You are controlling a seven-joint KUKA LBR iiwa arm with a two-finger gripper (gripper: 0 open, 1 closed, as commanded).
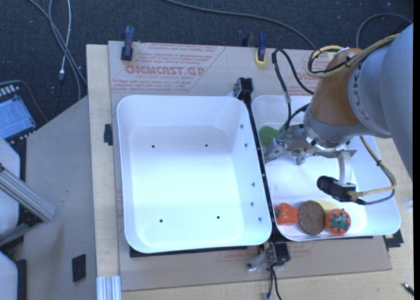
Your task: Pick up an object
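Three small items — red piece [286, 213], brown disc [312, 217], red-green piece [338, 221] — lie along right bin's [387, 223] near wall; green object [268, 136] sits against its left wall, probably pushed aside; gripper [308, 151] hangs low beside it — grip state cannot be told.

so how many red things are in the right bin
2, both along the near edge of the right bin: one red thing left of the brown disc, another right of it. The arm may hide more.

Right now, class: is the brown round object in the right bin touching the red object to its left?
Touching. The camera view shows the brown round object and the red object edge to edge, with no white bin floor between them.
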